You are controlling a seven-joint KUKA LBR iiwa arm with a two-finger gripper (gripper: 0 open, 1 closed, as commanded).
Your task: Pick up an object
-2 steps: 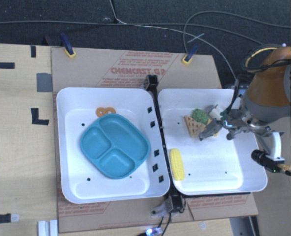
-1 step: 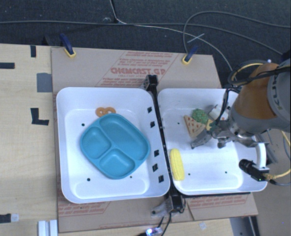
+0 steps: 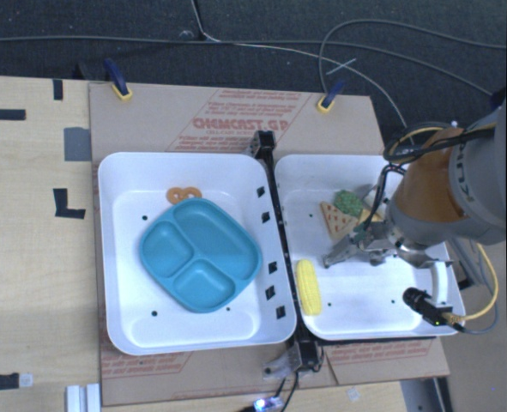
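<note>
In the right bin a yellow corn cob lies along the left wall. A tan waffle-like wedge and a green leafy piece sit together near the bin's back. My gripper is low inside this bin, just in front of the tan wedge and to the right of the corn cob. I see nothing held in it. The grey arm with its orange band covers the bin's right side.
The left bin holds a blue divided plate, and a small pretzel lies behind it. A black divider runs between the bins. Cables trail across the dark area behind the bench.
</note>
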